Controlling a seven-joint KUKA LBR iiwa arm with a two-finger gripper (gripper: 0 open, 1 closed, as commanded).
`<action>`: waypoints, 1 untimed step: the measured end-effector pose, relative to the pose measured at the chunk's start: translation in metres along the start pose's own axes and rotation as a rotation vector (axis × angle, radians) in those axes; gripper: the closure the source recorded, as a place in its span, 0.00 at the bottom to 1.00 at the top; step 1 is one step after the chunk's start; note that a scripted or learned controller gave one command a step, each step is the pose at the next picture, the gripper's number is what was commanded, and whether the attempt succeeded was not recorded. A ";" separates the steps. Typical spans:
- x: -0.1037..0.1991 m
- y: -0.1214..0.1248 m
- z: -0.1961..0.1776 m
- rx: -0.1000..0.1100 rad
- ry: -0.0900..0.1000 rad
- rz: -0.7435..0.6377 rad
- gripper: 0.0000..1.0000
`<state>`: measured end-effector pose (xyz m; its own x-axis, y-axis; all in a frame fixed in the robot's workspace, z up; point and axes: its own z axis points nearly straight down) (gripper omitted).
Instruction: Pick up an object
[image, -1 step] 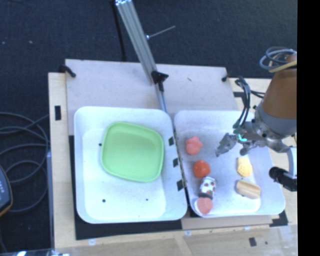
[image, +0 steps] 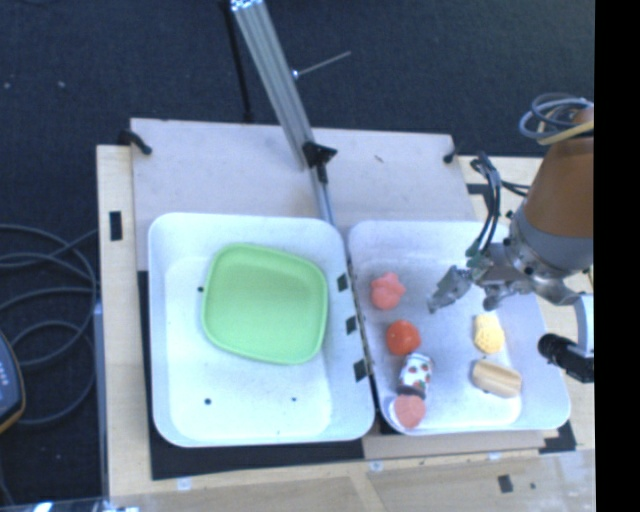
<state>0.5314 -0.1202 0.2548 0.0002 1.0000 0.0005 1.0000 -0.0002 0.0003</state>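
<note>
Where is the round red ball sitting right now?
The round red ball lies in the right-hand white bin, near its left wall, between the pink lumpy toy above it and the small white patterned object below it.

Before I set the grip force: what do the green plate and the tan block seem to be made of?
The green plate looks like moulded plastic with a smooth, slightly satin finish: uniform colour, rounded rim, soft sheen. The tan block looks like unpainted wood or a foam toy bread: matte, pale brown, no gloss. The view leaves that one open.
</note>
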 end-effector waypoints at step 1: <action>-0.004 0.000 0.042 0.003 -0.001 0.001 0.00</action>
<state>0.5310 -0.1242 0.2124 0.0011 1.0000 -0.0001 1.0000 -0.0011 -0.0031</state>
